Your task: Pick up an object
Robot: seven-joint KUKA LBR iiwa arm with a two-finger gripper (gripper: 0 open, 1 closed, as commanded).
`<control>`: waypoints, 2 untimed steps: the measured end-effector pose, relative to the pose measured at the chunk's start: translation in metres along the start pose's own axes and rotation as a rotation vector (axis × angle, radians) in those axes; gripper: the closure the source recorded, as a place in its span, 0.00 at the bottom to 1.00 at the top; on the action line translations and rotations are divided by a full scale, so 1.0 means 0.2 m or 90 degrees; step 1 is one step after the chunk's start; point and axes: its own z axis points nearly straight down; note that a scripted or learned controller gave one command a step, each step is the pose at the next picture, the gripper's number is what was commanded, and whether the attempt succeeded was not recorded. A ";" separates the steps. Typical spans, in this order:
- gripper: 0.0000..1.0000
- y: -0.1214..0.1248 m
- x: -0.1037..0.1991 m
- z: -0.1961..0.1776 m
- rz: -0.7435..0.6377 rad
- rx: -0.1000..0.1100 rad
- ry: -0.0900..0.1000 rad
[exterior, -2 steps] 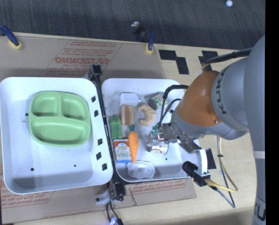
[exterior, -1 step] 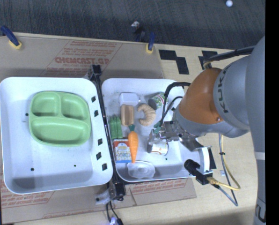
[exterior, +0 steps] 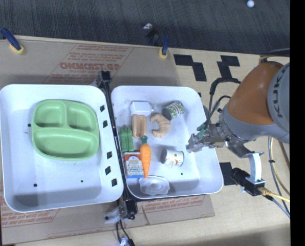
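The right bin (exterior: 206, 176) holds several small items: a croissant (exterior: 160, 124), a carrot (exterior: 145, 159), a small can on its side (exterior: 173, 157), a green-labelled can (exterior: 174, 109), a white box (exterior: 140, 107), a tan block (exterior: 138, 125), a green piece (exterior: 126, 138), a red-labelled carton (exterior: 133, 164) and a clear cup (exterior: 153, 185). My gripper (exterior: 196, 142) hangs over the right side of this bin, right of the small can and apart from it. Nothing shows between its fingers.
The left bin (exterior: 19, 188) carries a green divided plate (exterior: 65, 128). A black hinge strip (exterior: 110, 132) runs between the bins. Blue clamps (exterior: 13, 41) (exterior: 165, 47) sit at the cardboard's far edge. The arm's orange band (exterior: 255, 94) looms at the right, with cables (exterior: 275, 188) below.
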 end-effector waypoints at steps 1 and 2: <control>0.00 0.00 0.00 0.00 0.000 0.000 0.000; 0.00 0.00 0.16 0.62 -0.002 0.003 0.001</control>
